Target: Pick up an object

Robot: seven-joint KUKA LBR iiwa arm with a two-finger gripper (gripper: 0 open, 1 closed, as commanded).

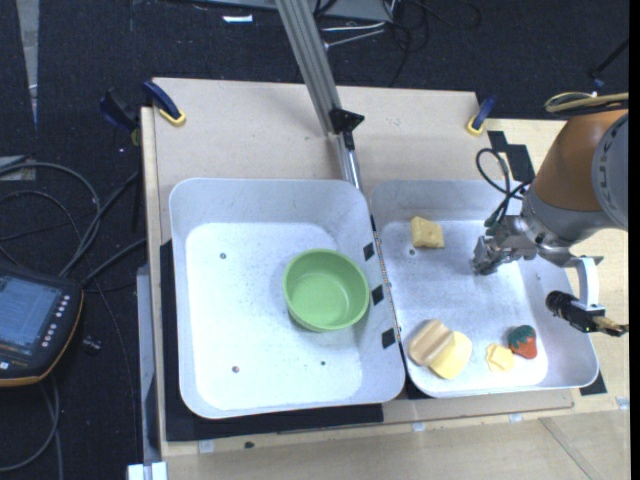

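Observation:
My gripper (pixel 487 258) hangs low over the middle of the right bin (pixel 455 288), pointing down at the bin floor. Nothing shows between its fingers. A small yellow chunk (pixel 428 233) lies to its left near the bin's back. At the bin's front lie a tan and yellow block (pixel 439 347), a small yellow piece (pixel 500 358) and a red strawberry-like toy with a green top (pixel 523 342). A green bowl (pixel 325 289) stands upright in the left bin (pixel 230 268).
A slanted metal pole (pixel 315 63) rises from the back of the bench between the bins. Blue and yellow clamps (pixel 165 105) hold the board's back corners. A black attachment (pixel 570 311) sticks out from the arm over the right bin's right edge.

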